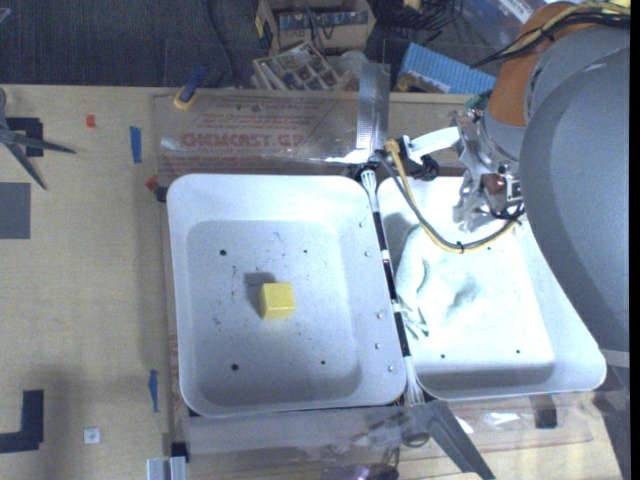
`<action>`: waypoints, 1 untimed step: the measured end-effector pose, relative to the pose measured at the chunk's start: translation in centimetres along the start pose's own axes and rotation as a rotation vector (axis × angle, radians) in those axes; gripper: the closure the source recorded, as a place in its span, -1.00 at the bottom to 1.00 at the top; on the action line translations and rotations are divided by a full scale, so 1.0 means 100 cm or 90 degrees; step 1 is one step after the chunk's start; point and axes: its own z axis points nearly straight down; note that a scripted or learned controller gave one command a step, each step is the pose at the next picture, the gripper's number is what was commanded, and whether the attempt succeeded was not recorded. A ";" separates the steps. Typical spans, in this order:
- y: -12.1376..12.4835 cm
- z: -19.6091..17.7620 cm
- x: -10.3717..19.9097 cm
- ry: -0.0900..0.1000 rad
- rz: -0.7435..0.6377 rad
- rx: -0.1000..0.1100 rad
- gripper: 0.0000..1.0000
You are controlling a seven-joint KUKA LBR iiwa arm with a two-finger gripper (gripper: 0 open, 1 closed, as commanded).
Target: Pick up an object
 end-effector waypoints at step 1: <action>0.027 0.026 0.003 -0.001 -0.003 0.000 1.00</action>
